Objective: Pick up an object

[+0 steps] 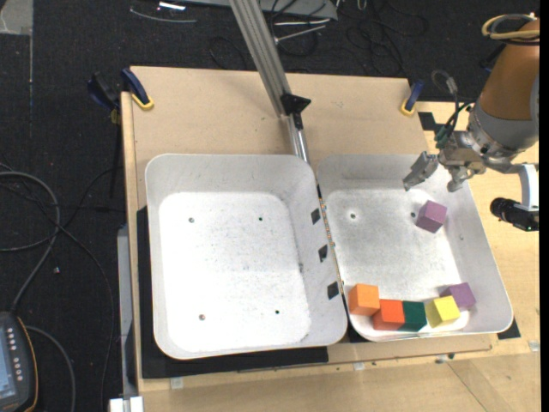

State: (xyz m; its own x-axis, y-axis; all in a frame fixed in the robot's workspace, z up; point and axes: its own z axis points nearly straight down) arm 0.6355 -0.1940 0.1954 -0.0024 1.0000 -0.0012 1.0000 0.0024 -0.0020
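Observation:
My gripper [438, 175] hangs over the far right part of the right bin [377, 230], its two fingers spread open with nothing between them. A purple block [431, 215] lies tilted on the bin floor just in front of the fingers, apart from them. Along the bin's near edge sit an orange block [364, 298], a red block [392, 312], a green block [414, 315], a yellow block [443, 311] and a second purple block [461, 295], packed in a row.
The left bin [225, 264] lies beside the right one, their rims meeting at the middle. A slanted metal pole [266, 54] rises from behind the bins. Clamps [137, 88] hold the board's far corners.

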